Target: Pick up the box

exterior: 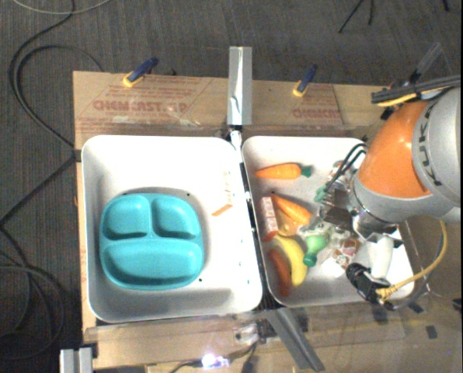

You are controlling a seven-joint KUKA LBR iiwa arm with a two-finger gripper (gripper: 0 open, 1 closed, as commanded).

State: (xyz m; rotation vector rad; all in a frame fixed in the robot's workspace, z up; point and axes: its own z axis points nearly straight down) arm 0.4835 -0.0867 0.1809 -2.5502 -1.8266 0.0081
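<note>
Centrally, small rectangular box (269,215) (glossy), smooth white bin (251,165)

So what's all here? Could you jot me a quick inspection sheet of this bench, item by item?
Surface: cardboard-covered bench bearing a left bin and a right bin, side by side.
Job's things: box, lying at the right bin's left wall, beside a carrot.
Clutter: teal tray in the left bin; in the right bin two carrots, a banana and a green piece.
End effector: hidden under the arm, above the right bin; state can't be told.
Cables: black ones on the floor at left; a yellow one by the wrist.
Surroundings: dark carpet; two clamps at the far edge.
</note>
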